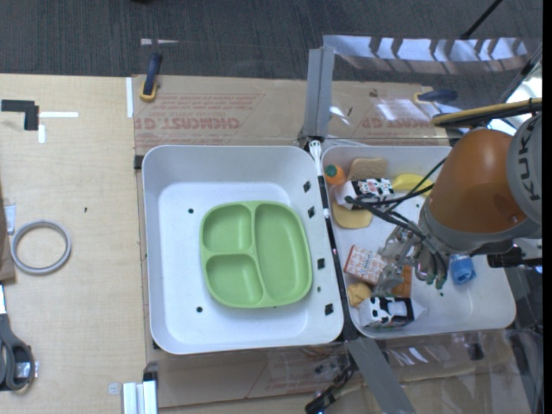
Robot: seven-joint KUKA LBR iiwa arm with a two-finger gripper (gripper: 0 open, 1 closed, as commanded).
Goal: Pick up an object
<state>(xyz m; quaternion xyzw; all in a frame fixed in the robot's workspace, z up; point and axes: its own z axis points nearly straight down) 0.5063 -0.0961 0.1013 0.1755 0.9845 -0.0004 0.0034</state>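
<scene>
My gripper (401,264) reaches down into the right bin (492,313), over a cluster of small items. Under and beside it lie a pink patterned packet (364,265), a black-and-white cow toy (385,310) and a yellowish piece (357,294). A blue cup (463,271) sits just right of the wrist. Further back in the same bin are a tan piece (352,216), a black-and-white item (373,187), an orange-capped bottle (334,176) and a yellow banana-like toy (410,182). The arm's orange band (477,184) hides the bin's right part. The finger gap is not visible.
The left bin (168,257) holds a green three-compartment plate (256,254). A roll of tape (38,247) and scissors (15,360) lie on the wooden bench at the left. A metal frame post (316,93) rises between the bins at the back.
</scene>
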